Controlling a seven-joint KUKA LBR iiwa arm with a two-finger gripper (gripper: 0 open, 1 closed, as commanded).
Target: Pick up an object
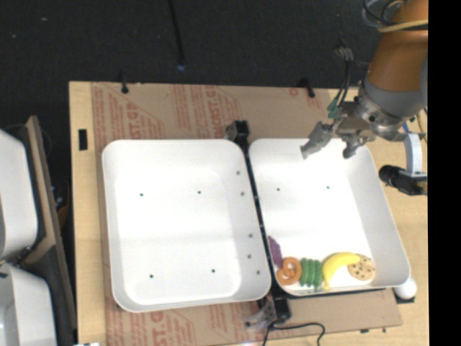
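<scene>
The arm [395, 56] reaches in from the right and holds its gripper [333, 145] above the far edge of the right bin [324, 207], with the jaws spread wide and nothing between them. The things to be picked lie in a single row along the near wall of that same bin, well apart from the jaws: a purple piece [274, 249] against the left wall, then an orange ring [289, 270], a green ribbed piece [311, 272], a yellow banana [340, 262] and a speckled biscuit [362, 268], each touching or just beside its neighbour. The row runs left to right, so its long axis lies across the line from the jaws toward it. The coming move, as a judgement, calls for travel from the far edge to the near edge of the bin, then a descent; the crowding against the wall could hinder a clean grip. The left bin [180, 222] sits beside it on the worktop [158, 110].
</scene>
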